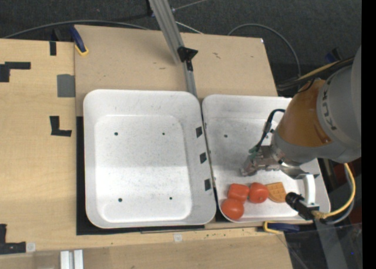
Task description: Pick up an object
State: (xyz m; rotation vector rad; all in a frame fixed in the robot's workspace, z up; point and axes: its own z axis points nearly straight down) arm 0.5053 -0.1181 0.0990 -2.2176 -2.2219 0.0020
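Three red tomato-like pieces [238,192] [258,192] [233,208] cluster at the near edge of the right bin [232,121], with an orange-tan cracker-like piece [276,191] beside them on the right. My gripper [254,167] hangs low over the bin floor just above and behind that cluster, near the two upper red pieces. The grey arm with its orange band [302,118] comes in from the right and hides the bin's right side.
The left bin [141,156] lies next to the right one, with small black clips along the shared wall. A grey metal bar [167,21] slants down from the top toward the bins. Cables trail at the right and near edges.
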